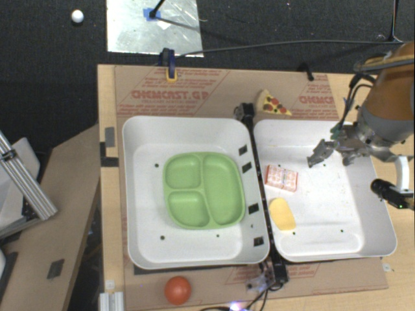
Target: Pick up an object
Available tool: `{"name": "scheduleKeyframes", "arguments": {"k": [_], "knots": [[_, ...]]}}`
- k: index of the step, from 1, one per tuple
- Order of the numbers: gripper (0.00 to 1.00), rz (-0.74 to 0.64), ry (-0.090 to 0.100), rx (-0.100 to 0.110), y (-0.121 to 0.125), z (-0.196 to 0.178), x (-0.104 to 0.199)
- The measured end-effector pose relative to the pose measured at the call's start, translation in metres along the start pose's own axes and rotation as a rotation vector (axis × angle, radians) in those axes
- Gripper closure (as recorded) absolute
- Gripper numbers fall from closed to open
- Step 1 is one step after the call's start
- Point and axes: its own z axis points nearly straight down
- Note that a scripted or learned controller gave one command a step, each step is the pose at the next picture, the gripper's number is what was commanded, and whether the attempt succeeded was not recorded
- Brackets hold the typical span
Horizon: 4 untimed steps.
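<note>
A green divided plate (203,190) lies in the left bin (139,173). A pizza-slice toy (272,103) rests on the brown board (194,92) just behind the bins. An orange ball (177,289) sits in front of the left bin. A small white ball (78,16) lies far back on the dark surface, near a shiny sheet (153,18).
</note>
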Motion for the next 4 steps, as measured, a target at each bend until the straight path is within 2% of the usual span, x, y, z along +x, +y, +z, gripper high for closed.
{"name": "scheduleKeyframes", "arguments": {"k": [1, 3, 4], "knots": [[0.0, -0.003, -0.002, -0.013, 0.003, -0.008, 0.0], [0.0, 0.0, -0.001, -0.009, -0.004, 0.084, 0.003], [0.0, -0.001, 0.001, -0.016, -0.001, 0.106, 0.003]]}}
